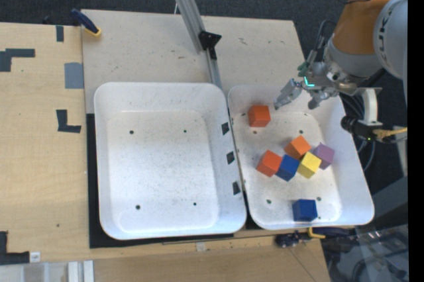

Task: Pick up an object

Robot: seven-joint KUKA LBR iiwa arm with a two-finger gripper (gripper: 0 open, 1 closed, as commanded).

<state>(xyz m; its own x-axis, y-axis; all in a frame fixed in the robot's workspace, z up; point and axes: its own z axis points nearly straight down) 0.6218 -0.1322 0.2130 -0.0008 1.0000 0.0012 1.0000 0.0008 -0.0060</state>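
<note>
The orange block (259, 116) sits alone near the top edge of the right bin (351, 208), with bare floor around it. Just right of it hangs the gripper (301, 95), wide apart, holding nothing. Below the block, five more blocks (296, 160) crowd together.

light: even, bright overhead | shadows: soft, faint | focus: slightly soft | glare: none

Arm: grey, orange-banded above the wrist, reaching in from the right of the camera view and angling down and leftward. Wrist: sitting up and to the right of the jaws, showing a small green light. Gripper (304, 97): two grey fingers (286, 96) spreading apart, pointing down and left, tips well separated, with nothing sitting between them.
</note>
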